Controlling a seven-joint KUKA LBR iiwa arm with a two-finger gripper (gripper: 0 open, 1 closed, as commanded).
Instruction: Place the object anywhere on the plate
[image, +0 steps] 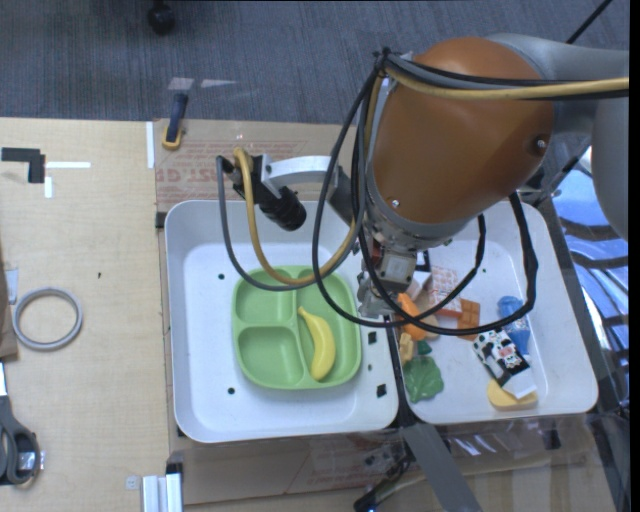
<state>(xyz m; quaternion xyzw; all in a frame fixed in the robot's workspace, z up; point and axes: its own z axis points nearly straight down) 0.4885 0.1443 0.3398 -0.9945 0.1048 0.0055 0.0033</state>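
Yellow banana (319, 341) lies on the green plate (262, 344), beside the jaws (383, 297).

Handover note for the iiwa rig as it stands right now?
Gripper: low over the divide between the bins; jaw state hidden from this view.
Green plate: in the left bin, three compartments.
Banana: lying on the plate's right compartment, apart from the gripper.
Done: the banana rests on the plate, so the placement looks complete.
Left: pull the arm out. The right bin holds other toys.
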